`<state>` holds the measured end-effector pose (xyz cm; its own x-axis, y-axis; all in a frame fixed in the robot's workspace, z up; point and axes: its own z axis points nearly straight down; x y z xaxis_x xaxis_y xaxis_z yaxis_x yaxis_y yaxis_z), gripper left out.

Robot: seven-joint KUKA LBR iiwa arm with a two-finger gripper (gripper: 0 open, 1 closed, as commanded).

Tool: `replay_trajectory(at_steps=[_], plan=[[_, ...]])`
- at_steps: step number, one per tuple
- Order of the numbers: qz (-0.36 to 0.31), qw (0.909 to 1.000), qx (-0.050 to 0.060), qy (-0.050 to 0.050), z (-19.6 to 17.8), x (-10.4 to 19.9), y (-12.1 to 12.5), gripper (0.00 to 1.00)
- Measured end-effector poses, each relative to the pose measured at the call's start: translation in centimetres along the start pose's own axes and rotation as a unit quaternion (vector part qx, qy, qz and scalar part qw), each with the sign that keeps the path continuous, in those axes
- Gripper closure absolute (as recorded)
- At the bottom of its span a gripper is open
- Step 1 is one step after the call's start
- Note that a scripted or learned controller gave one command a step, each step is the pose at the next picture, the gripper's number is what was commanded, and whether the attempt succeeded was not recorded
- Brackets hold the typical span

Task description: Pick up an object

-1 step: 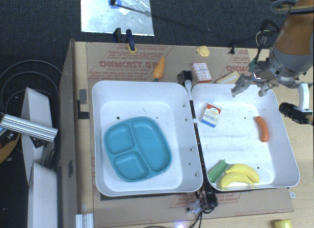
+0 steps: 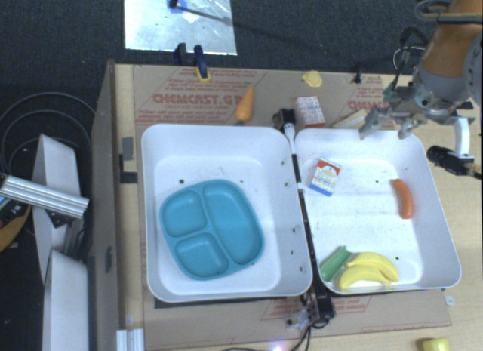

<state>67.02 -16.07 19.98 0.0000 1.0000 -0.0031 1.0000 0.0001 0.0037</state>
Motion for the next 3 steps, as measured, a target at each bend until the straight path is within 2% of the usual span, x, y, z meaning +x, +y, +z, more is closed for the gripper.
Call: replay_trajectory(at_steps=[2,3], plan=[[-0.001,1.0,0.0,0.001,-0.2,0.2,-0.1,0.0],[0.0,1.0,0.0,0.0,0.6,-1.9,-0.1,0.0]])
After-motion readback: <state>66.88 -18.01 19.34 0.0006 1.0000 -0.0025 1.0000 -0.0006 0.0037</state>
